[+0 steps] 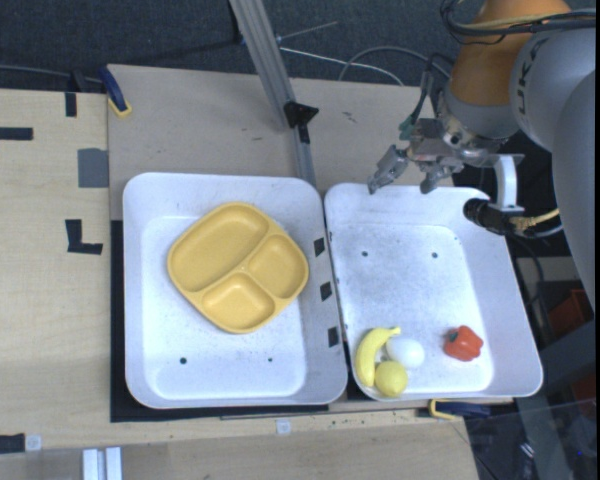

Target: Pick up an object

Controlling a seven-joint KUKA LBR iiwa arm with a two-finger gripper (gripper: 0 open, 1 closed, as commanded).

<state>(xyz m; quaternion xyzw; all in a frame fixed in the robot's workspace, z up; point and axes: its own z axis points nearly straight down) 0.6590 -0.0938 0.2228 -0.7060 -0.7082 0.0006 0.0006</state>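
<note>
Above the far edge of the right bin (500,268) hangs my gripper (410,176), jaws apart, clasping nothing; near the bin's near edge lie a banana (373,346), a white ball (407,351), what may be a lemon (391,378), and, further right, a red pepper (463,343); a yellow divided tray (237,266) sits in the left bin (145,298).

The right bin (430,268) serves as the landmark: the left bin (150,298) lies just beside it on its left, their long edges meeting, and holds a divided tray (237,266) near its middle. Inside the right bin, a banana (373,348), a lemon (391,378) and an egg (406,352) cluster touching at its near left corner, with a pepper (463,343) apart to their right. The gripper (411,170) hangs over the right bin's far edge, fingers spread, and a slanted rail (270,63) stands behind the bin's far left corner.
</note>
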